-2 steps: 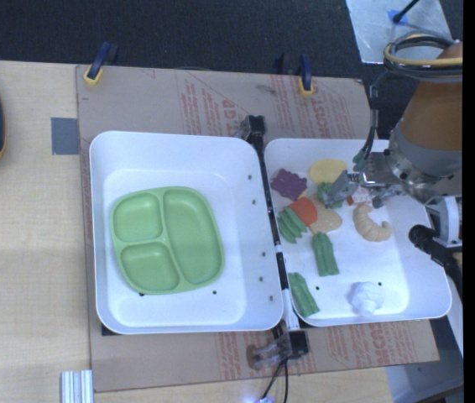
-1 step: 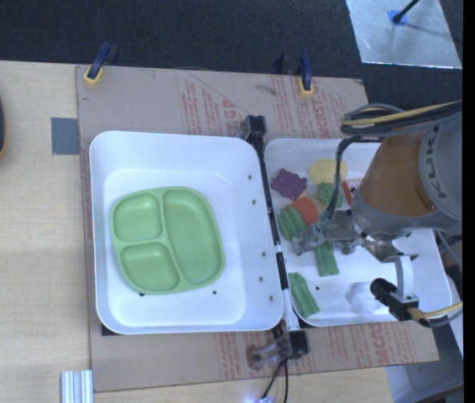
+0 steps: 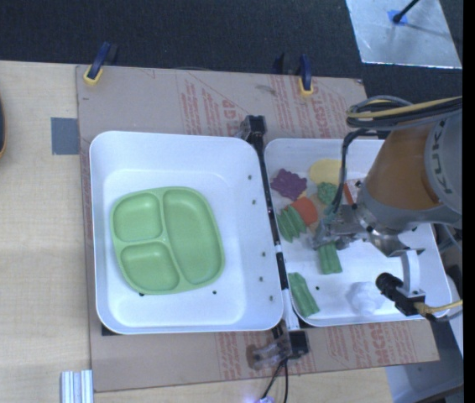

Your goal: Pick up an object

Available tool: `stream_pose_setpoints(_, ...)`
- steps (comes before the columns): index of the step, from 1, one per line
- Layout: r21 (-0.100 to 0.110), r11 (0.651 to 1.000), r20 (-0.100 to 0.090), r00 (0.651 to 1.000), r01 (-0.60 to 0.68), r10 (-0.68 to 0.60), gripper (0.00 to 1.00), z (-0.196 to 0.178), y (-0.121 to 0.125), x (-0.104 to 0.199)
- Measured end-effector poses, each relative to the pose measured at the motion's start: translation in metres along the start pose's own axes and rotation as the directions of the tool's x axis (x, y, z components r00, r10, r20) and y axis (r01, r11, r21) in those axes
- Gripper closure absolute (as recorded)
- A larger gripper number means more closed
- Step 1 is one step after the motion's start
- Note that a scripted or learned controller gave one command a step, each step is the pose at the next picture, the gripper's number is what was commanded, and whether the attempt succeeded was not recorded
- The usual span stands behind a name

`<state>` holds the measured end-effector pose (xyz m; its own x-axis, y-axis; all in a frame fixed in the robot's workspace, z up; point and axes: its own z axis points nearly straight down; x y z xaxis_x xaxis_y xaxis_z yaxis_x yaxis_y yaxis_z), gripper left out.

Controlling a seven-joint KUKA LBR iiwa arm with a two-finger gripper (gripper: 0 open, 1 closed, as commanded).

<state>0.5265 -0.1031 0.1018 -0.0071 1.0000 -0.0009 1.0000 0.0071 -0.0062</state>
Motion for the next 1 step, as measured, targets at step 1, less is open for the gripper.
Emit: stream_pose_setpoints(1, -0.014, 1.000, -0.005, 1.000, 0.009, -0.009, 1.00, -0.0962, 0.0356, 0.0999)
